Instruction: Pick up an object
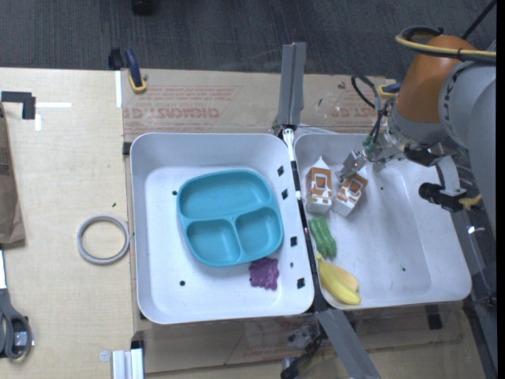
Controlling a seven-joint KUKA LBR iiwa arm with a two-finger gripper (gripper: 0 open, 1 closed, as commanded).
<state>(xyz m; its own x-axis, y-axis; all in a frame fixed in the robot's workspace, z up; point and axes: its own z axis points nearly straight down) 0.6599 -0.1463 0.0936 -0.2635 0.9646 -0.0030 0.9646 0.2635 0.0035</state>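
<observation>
Nearest the camera, at the left edge of the bench (63, 172), lies one pair of scissors (12, 330), partly cut off by the frame. A little farther in, one grey ring (103, 238) lies flat on the wood, left of the bins and apart from them.

There are two white bins side by side. The left bin (150, 172) holds two things: one blue divided tray (229, 218) with three compartments, lying near the middle, and one purple bunch of grapes (265, 273) just beside the tray's near right corner.

The right bin (410, 275) holds four things, all along its left side. Nearest is one yellow banana (339, 283) at the near left corner. Just beyond it lies one green vegetable (323, 237), close to the banana's far end. Farther still stand two small white and orange cartons, the left carton (318, 185) against the wall between the bins and the right carton (350, 193) touching it, tilted.

The gripper (353, 164) is low over the far part of the right bin, its tip right at the upper edge of the right carton. Its fingers look slightly parted, with nothing seen between them, though the tip is small and hard to read. Behind it the one grey arm (473, 109) with its orange band (426, 85) reaches in from the right.

At the far left of the bench, one blue clamp (130, 68) sits at the edge.
</observation>
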